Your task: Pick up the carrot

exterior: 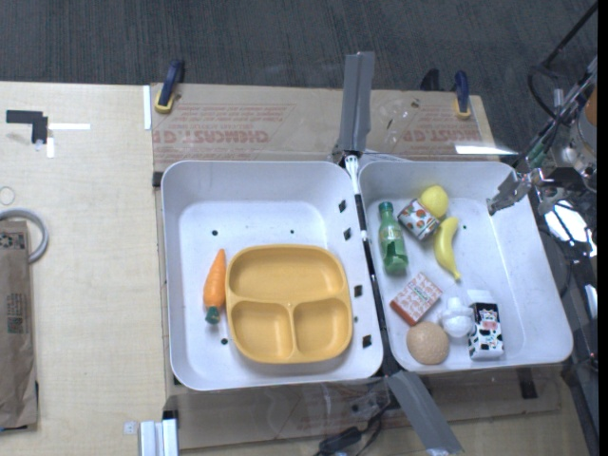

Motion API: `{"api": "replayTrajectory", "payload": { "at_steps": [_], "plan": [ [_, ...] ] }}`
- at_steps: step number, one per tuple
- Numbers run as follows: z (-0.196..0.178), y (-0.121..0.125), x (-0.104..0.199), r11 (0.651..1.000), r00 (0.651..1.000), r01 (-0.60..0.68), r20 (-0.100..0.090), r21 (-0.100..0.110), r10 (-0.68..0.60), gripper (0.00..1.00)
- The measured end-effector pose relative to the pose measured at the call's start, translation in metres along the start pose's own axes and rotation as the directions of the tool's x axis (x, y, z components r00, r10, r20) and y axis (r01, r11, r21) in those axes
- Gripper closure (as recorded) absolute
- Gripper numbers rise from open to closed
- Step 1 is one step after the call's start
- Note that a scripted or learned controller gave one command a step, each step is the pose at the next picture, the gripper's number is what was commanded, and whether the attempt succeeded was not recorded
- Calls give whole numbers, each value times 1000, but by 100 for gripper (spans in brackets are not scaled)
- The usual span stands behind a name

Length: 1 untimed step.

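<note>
An orange carrot (pixel 216 279) with a green stem end lies in the left bin (pixel 190 207), close to its left wall. It points up and down in the view and sits just left of a yellow divided plate (pixel 287 302). My gripper (pixel 506 197) hangs over the upper right rim of the right bin (pixel 532 283), far to the right of the carrot. Nothing is seen in it.
The right bin holds a green bottle (pixel 391 238), a lemon (pixel 434 199), a small can (pixel 418 219), a banana (pixel 447 247), a red box (pixel 415 298), a brown round item (pixel 428 343) and a milk carton (pixel 485 331). A grey divider post (pixel 356 103) stands behind the bins.
</note>
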<state>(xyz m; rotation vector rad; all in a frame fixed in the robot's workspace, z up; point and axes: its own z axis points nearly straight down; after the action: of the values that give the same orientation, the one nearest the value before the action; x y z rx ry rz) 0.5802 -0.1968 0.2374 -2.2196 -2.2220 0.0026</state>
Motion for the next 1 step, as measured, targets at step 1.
{"api": "replayTrajectory", "payload": {
  "at_steps": [1],
  "plan": [
    [135,-9,-9,986,986,-169,-3,-2,169,0]
  ]
}}
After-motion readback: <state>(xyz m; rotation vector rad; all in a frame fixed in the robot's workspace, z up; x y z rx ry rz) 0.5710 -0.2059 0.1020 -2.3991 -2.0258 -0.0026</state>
